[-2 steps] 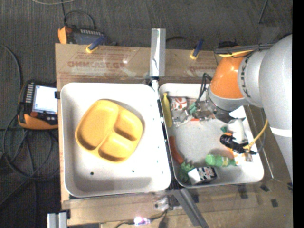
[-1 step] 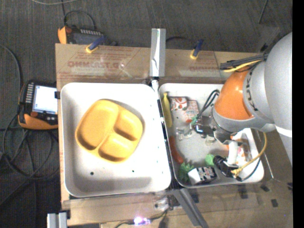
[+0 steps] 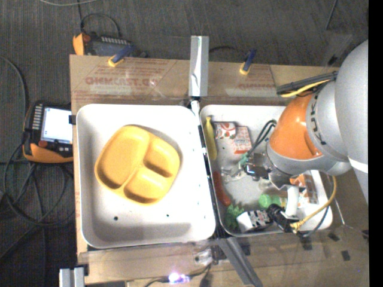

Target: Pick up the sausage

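Note:
The sausage [image 3: 220,191] is a slim red-brown piece lying along the left wall of the right bin [image 3: 323,223]. It runs from mid-bin toward the front. My gripper [image 3: 232,172] hangs low over the bin's middle-left, just above and to the right of the sausage's far end. The grey wrist and the orange band [image 3: 293,133] behind it cover much of the bin's right half. Nothing shows as held in the gripper.
A yellow strip-like item [image 3: 209,137] and a red-and-white carton [image 3: 232,134] lie at the right bin's back left. Green pieces [image 3: 233,211] and a white-and-black item [image 3: 254,219] sit at its front. The left bin [image 3: 90,220] holds a yellow divided plate [image 3: 139,163].

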Robot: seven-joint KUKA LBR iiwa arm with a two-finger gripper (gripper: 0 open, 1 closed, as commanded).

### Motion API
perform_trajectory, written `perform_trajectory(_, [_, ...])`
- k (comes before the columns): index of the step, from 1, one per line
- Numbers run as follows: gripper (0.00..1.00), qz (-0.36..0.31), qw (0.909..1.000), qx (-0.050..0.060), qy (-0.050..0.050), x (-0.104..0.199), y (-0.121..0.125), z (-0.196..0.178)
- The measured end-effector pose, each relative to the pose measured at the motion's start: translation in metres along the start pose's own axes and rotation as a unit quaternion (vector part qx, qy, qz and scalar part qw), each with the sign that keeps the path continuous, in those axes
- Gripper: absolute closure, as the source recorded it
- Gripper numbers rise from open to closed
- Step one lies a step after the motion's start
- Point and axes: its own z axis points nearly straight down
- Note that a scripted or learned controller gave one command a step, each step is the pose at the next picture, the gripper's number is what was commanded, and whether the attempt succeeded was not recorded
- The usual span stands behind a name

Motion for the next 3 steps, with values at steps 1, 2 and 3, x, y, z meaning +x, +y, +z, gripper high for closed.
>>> perform_trajectory(1, [1.00, 0.001, 1.0000, 0.001, 0.000, 0.000, 0.000, -0.008])
perform_trajectory(2, [1.00, -0.152, 0.9884, -0.003, 0.002, -0.021, -0.022, -0.002])
perform_trajectory(3, [0.00, -0.153, 0.9882, 0.000, 0.003, -0.019, -0.024, 0.000])
